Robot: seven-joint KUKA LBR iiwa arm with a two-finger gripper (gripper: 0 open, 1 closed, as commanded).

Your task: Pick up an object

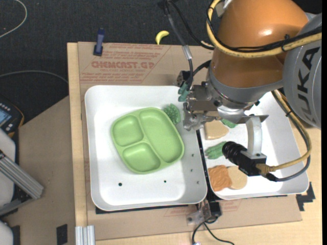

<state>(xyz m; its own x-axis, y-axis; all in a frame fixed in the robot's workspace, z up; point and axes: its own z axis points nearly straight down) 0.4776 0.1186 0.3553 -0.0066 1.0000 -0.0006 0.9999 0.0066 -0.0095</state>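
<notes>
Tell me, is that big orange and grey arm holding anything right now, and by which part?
It cannot be told. The arm's wrist hangs over the divide between the two bins and hides whatever might be gripped beneath it.

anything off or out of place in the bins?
Mostly fine. The green divided plate sits skewed in the left bin, its edges not square to the walls. A small green item lies against its upper right corner. No spill or damage visible.

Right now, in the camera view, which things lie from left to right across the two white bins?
Green divided plate → small dark green piece at its upper right corner → green piece in the right bin → orange piece → pale round piece touching it.
</notes>
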